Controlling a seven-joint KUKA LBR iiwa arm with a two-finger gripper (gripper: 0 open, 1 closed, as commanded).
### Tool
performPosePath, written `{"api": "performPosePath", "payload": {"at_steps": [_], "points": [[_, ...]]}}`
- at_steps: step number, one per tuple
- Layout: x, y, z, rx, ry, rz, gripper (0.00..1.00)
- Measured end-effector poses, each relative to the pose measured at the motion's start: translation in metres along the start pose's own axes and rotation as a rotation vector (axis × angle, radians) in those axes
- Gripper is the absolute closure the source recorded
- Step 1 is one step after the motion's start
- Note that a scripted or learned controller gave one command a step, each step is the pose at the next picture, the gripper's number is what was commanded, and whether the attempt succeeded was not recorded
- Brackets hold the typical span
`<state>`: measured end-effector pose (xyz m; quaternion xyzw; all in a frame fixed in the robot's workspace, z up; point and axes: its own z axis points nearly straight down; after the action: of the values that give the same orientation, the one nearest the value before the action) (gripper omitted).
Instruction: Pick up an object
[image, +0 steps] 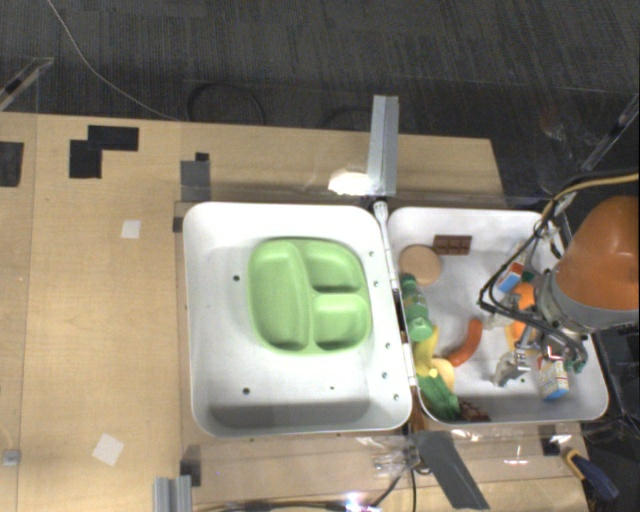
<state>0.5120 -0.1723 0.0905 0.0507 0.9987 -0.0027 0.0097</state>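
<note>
Two shallow white bins sit side by side on a wooden bench (90, 330). The left bin (215, 300), at frame centre, contains a green divided tray (305, 293) lying flat. The right bin (470, 225) holds the loose objects: a brown chocolate-bar block (452, 243) near its upper wall, a round tan disc (421, 265) just below it, a green bottle-like toy (413, 310) along the left wall, a yellow and green cluster (436, 380) at the lower left corner, and an orange sausage-shaped piece (465, 343) near the middle. The arm's orange band (600, 255) appears at the right edge of the frame; the gripper (530, 362) is low in the right part of the right bin, among small coloured items. Whether it is spread or closed cannot be told
</note>
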Motion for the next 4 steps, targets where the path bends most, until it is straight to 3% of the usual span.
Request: {"api": "performPosePath", "payload": {"at_steps": [1,2,4], "points": [[-0.013,0.057,0.000,-0.005,0.000,0.002,0.00],[-0.017,0.090,0.000,-0.003,0.001,0.132,0.00],[-0.039,0.089,0.001,-0.004,0.004,0.090,0.00]]}}
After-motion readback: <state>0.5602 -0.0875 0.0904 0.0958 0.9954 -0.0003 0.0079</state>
